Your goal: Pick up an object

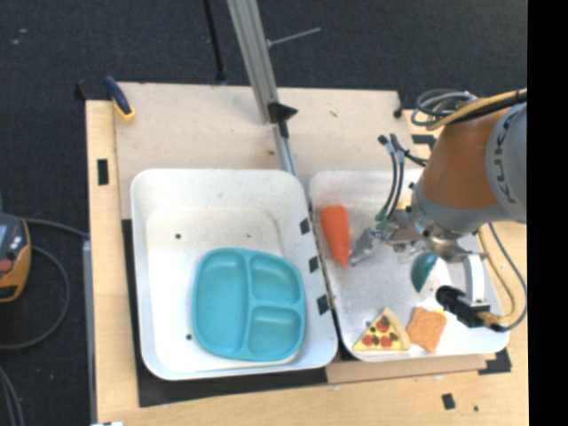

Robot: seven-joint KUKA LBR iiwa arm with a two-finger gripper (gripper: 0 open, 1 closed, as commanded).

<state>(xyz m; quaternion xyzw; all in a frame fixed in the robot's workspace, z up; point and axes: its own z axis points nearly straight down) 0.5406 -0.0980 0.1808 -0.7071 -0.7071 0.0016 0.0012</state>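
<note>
I'm lining up on the orange carrot (335,232) in the right bin (355,185), and I'd pick it by coming down across its narrow width near the middle, because it lies lengthwise right beside the bin's left wall and a finger could catch that wall. The gripper (366,247) hangs just right of the carrot's lower end, its metal tips close to it; whether they are spread or closed I cannot tell, and nothing sits between them. I'd shift it left over the carrot before lowering. The pizza slice (383,332) and orange cracker (427,327) lie well below the carrot, near the bin's front edge.
</note>
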